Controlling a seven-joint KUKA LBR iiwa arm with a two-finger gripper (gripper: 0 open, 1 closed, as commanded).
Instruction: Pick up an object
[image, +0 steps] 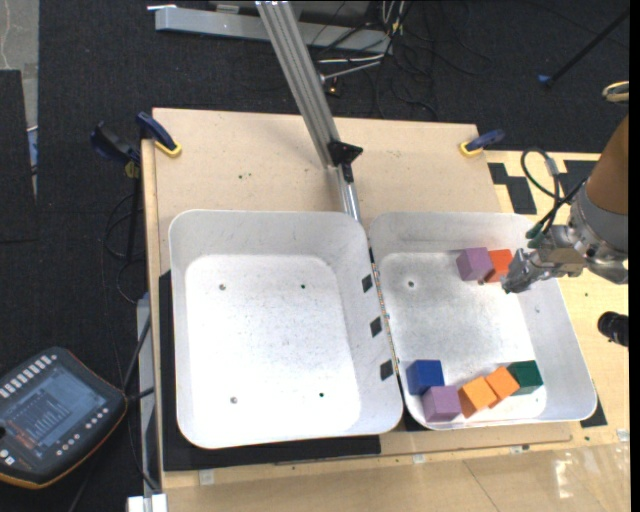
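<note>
My pincer (520, 277) low at the right bin's (560, 330) far right side.

Whether my pincer is open or closed, I cannot tell. It sits just beside an orange block (500, 263) touching a purple block (474, 264). At the near wall lie a blue block (425, 376), second purple block (441, 402), second orange block (481, 391) and green block (524, 377).

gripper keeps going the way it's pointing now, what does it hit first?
Likely the orange block, just beyond the gripper tip in the right bin, with the purple block beside it. Depth is unclear from this slant.
</note>
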